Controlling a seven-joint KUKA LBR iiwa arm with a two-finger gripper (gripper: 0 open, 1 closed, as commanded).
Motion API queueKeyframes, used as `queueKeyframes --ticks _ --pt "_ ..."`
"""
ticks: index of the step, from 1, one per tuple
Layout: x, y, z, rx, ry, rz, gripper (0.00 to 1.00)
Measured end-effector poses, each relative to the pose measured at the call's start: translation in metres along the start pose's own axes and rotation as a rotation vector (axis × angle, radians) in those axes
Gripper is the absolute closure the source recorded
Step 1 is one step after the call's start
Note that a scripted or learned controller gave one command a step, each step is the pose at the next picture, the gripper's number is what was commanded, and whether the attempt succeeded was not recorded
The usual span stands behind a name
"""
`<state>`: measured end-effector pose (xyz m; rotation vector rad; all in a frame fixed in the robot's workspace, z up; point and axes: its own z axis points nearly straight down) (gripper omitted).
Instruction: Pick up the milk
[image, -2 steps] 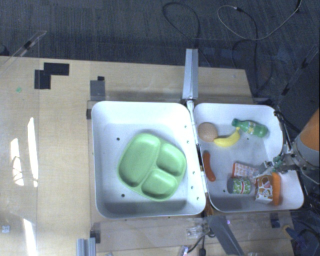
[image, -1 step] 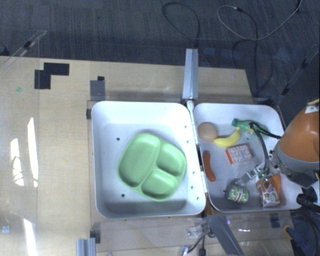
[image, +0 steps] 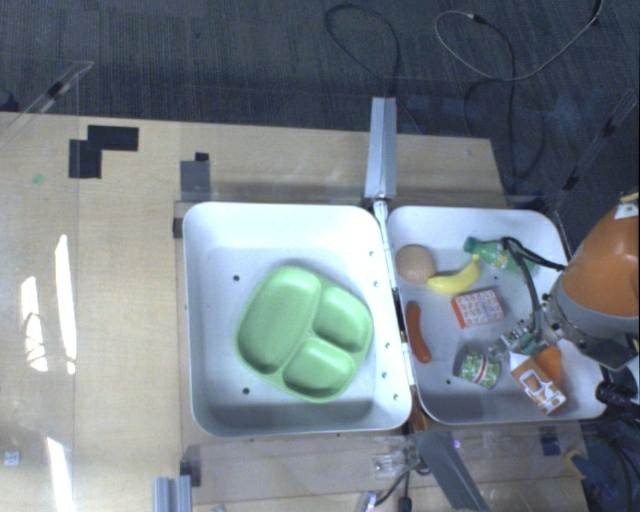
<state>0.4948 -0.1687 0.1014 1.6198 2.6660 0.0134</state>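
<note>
A: Log entry. Where does the milk (image: 538, 382) sit?

B: In the right bin (image: 436, 404), near its front right corner. It is a small orange-and-white carton, lying tilted, its top toward the bin's right wall. A green-labelled can (image: 478, 368) lies just beside it, toward the bin's middle.

A: And the gripper (image: 522, 337)?

B: Low over the right bin, just behind the milk, close to its top end. The arm (image: 600, 280) covers much of it. Whether it is spread or closed cannot be told from this view, and nothing is visibly held.

A: Other contents?

B: A red-patterned box (image: 477, 307) mid-bin, a banana (image: 453, 277) and a brown ball (image: 415, 263) toward the back, a sausage (image: 417, 331) along the left wall, a green packet (image: 486, 250) at the back. The left bin (image: 210, 300) carries a green divided tray (image: 305, 331).

A: Handling judgement?

B: Likely a light toy carton, fairly stiff, with smooth faces that may slip. Best taken across its two flat broad sides at mid-body, not at the tapered top. Risk: it lies askew near the wall and the can, so a descending finger may nudge it instead of straddling it.
</note>
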Motion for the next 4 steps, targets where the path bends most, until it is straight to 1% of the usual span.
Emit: queueKeyframes --ticks 1,2,3,4 --pt "0.000 0.000 0.000 0.001 0.001 0.001 0.00" --pt "-0.023 -0.013 0.012 0.006 0.019 0.226 0.00" --pt "-0.029 -0.014 0.001 0.002 0.004 0.228 1.00" --pt "0.020 0.025 -0.106 0.015 0.007 0.333 1.00"
